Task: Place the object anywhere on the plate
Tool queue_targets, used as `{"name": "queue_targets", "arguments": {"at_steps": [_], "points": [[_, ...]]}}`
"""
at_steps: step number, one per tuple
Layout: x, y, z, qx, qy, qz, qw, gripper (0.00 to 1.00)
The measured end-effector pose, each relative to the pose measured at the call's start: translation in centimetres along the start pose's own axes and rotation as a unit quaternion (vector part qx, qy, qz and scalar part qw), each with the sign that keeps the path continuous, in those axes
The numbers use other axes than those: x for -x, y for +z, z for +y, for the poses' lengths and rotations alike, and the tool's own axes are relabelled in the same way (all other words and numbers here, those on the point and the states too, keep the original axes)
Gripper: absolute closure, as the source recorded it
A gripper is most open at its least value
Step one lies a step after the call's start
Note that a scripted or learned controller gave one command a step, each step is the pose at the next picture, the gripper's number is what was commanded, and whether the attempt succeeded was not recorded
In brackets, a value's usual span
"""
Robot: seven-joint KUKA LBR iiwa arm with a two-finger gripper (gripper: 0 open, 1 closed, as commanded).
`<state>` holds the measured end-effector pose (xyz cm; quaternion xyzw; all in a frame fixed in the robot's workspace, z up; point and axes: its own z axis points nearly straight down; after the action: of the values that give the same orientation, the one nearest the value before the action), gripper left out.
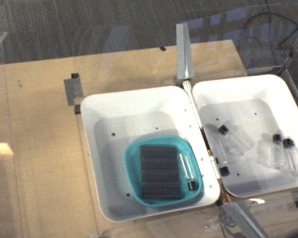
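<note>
Bottle [188, 170], clear with a black cap, seen lying flat on the teal plate [140, 193], close to its right rim and just beside the dark ribbed block [159, 171] taking up the plate's middle. Judged as already set down there: resting on the plate's floor, tucked into the strip left free by the block, probably kept from rolling by the raised rim. Plate itself sat low in the left bin [103, 151], toward the near wall. Long axis of the bottle ran near-to-far across the view, roughly parallel to the block's long side, cap end pointing toward the near edge. Three similar bottles [279, 150] lay scattered in the right bin [246, 91], well apart from the plate. Could not tell whether the claw was open or closed.
</note>
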<state>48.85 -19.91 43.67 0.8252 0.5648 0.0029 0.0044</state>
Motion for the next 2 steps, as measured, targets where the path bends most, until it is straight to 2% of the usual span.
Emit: {"name": "queue_targets", "arguments": {"at_steps": [2], "points": [[-0.4,0.05,-0.09,0.0,0.099,0.0,0.9951,0.0]]}}
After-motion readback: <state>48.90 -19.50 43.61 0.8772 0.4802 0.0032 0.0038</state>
